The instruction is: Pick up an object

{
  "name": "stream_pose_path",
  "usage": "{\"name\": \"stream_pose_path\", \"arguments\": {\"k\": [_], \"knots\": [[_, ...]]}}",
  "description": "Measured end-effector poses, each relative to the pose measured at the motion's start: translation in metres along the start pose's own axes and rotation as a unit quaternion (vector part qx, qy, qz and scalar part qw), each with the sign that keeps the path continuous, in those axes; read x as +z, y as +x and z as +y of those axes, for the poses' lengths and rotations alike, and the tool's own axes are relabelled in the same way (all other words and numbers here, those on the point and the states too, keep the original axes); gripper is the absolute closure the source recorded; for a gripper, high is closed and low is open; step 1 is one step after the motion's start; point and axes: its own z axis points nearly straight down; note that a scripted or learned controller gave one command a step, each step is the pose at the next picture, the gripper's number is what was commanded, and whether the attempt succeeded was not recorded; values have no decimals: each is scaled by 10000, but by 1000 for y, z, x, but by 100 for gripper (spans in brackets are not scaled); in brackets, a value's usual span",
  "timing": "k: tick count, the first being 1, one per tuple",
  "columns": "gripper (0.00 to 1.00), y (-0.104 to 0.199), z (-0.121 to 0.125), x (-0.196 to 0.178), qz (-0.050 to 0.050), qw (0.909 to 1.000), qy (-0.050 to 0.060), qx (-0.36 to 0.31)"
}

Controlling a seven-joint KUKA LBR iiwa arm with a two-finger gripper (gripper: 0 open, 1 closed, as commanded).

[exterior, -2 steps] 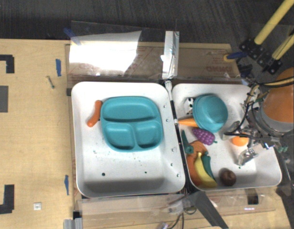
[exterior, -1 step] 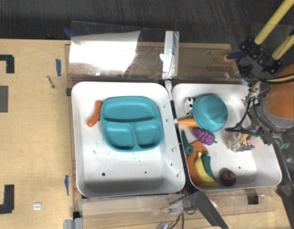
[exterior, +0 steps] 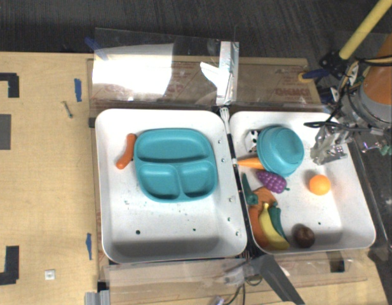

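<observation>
Sitting in the right bin (exterior: 358, 189), the little orange ball (exterior: 319, 185) looks light, hard and slippery; grab it around its middle. The claw (exterior: 327, 146) hangs just above it; I cannot tell its state.

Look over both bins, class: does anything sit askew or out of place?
Yes. In the right bin, the teal bowl lies tipped on its side rather than upright. In the left bin, an orange carrot lies outside the teal divided plate, against its left edge.
</observation>
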Motion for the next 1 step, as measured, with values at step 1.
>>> {"name": "stream_pose_path", "arguments": {"k": [1], "knots": [[0,2,0,4,39,10000,-21,11]]}}
